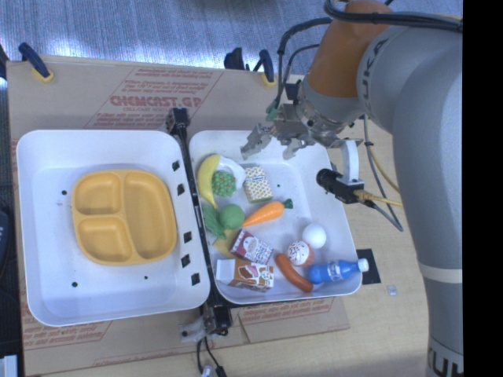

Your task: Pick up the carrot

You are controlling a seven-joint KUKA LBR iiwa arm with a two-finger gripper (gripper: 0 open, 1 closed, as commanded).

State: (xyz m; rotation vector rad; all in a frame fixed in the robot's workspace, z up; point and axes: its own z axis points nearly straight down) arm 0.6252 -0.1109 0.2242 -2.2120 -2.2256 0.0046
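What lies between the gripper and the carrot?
In the camera view, a small patterned cube sits between the gripper and the carrot.

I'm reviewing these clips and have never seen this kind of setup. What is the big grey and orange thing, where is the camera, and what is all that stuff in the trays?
The grey and orange thing is a robot arm, reaching in from the right. At its tip is the gripper, whose jaws stand apart with nothing between them, above the far edge of the right bin. The one camera is fixed above the bench, looking down at a slant. The left bin holds a yellow divided plate. The right bin holds toy food: the carrot, which it is meant to pick up, lies near the middle, beside a banana, an egg, a blue bottle and a few small cartons.
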